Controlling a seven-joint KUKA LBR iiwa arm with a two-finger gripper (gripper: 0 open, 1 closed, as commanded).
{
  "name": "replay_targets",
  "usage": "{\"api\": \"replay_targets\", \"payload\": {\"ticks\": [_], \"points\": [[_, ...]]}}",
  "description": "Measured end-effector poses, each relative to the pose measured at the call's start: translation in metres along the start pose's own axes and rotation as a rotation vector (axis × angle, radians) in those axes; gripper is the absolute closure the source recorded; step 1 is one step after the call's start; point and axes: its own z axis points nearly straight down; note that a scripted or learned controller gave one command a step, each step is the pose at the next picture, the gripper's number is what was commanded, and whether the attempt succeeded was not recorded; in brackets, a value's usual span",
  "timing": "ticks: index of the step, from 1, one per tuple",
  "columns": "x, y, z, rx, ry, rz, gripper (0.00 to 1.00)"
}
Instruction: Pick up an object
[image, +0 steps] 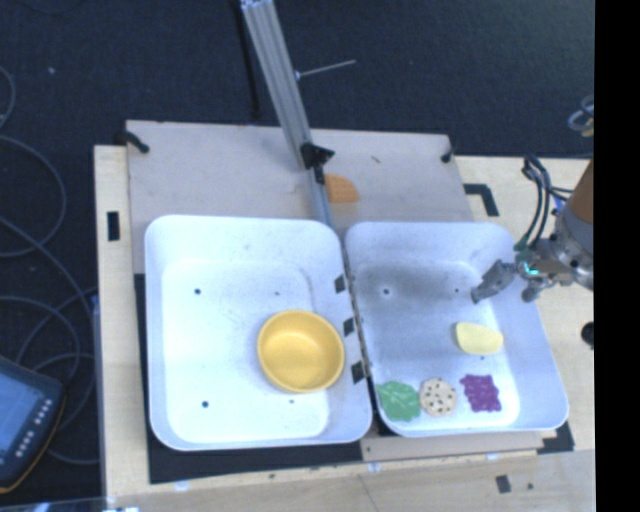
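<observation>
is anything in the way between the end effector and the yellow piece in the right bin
Nothing visible. The end effector sits above the right white bin, and bare bin floor lies between it and the pale yellow lemon-shaped toy. The green, cookie and purple pieces lie further toward the front edge.

The left bin holds a yellow bowl (300, 350), upright, near its right wall. The right bin holds a pale yellow lump (478, 338) toward its right side. Along that bin's front wall lie a green piece (399, 400), a speckled cookie (437, 397) and a purple cluster (482, 392), side by side.

loose cables (30, 250) and a dark tablet (22, 420) lie left of the bench.
</observation>
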Motion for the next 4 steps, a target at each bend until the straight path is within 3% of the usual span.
{"api": "replay_targets", "payload": {"ticks": [2,3,4], "points": [[-0.004,0.002,0.113,0.000,-0.002,0.005,0.00],[-0.005,0.003,0.100,-0.004,-0.003,0.007,1.00],[-0.007,0.001,0.055,-0.004,-0.001,0.006,1.00]]}}
